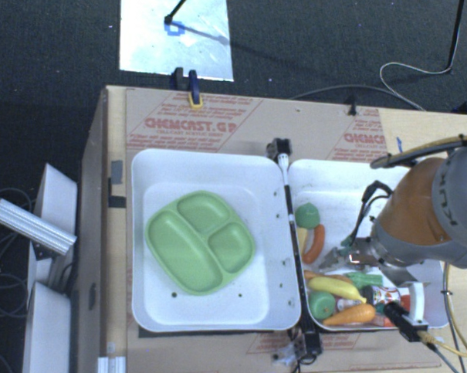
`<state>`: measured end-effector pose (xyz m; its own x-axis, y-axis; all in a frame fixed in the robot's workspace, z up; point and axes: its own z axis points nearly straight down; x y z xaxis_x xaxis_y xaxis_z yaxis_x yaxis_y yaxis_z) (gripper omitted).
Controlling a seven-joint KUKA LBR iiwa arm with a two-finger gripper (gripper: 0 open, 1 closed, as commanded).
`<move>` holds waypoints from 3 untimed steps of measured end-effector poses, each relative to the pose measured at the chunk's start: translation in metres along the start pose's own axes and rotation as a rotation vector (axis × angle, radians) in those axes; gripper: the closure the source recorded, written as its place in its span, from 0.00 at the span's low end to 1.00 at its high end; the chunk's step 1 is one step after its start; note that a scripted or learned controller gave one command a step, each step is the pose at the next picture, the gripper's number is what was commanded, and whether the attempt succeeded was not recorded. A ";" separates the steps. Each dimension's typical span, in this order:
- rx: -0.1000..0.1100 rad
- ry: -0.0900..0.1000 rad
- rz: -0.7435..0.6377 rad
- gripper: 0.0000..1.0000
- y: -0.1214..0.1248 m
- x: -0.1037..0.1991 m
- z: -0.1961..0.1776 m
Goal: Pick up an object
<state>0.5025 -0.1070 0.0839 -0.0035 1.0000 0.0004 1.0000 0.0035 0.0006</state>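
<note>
- Two white bins are sitting side by side: the left bin is holding one green tray.
- The right bin is holding what looks like six toy foods, among them one banana and one carrot.
- The gripper is hanging just above the banana; whether it is apart or together, I cannot tell.

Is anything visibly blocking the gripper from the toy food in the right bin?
Nothing visible does. The gripper hangs just above the pile, with the banana and carrot lying uncovered below it in the right bin.
</note>
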 end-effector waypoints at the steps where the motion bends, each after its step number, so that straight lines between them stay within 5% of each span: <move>1: -0.002 -0.001 0.000 0.00 0.051 -0.033 -0.001; 2: -0.005 -0.004 0.002 0.00 0.033 -0.101 -0.095; 3: -0.001 0.000 -0.001 0.00 0.036 -0.048 0.000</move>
<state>0.5387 -0.1545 0.0842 -0.0041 1.0000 0.0001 1.0000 0.0041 0.0018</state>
